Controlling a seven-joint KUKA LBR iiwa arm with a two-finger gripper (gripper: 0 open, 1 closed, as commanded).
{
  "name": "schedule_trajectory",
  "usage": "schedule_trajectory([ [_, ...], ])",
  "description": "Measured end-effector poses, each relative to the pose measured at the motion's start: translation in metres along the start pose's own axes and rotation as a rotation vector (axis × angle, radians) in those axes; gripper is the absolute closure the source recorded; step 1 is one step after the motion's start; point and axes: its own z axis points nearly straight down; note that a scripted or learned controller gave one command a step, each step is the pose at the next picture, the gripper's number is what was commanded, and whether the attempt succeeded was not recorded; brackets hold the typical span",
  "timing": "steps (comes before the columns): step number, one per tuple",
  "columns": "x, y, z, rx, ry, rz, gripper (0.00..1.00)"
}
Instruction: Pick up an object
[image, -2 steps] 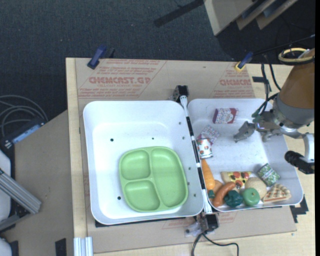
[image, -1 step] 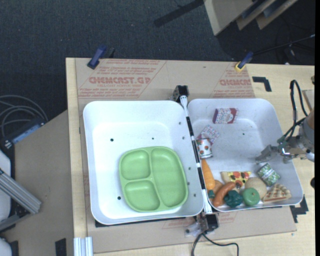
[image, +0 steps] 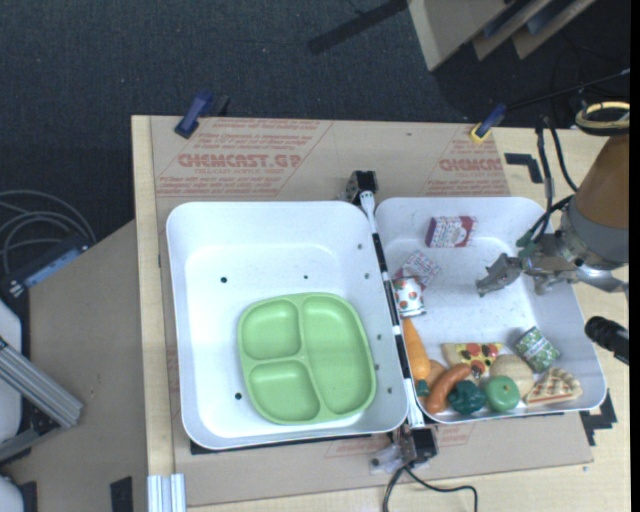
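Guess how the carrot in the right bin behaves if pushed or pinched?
The carrot looks like smooth toy plastic, so probably stiff and light. Its tapered, rounded shape may slip from a pinch or roll when nudged. It lies along the right bin wall beside the sausage, so a push would likely jam it.

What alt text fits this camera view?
A grey arm's gripper hovers over the right white bin, which holds small toy foods, with nothing between its fingers. The left bin holds a green divided plate.

Matt green plastic tray (image: 305, 358), smooth white plastic bins (image: 200, 330)
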Motion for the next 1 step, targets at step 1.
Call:
schedule_trajectory([
  [1,-0.0647,-0.0130,-0.0033,0.000,-0.003,0.003,0.00],
])
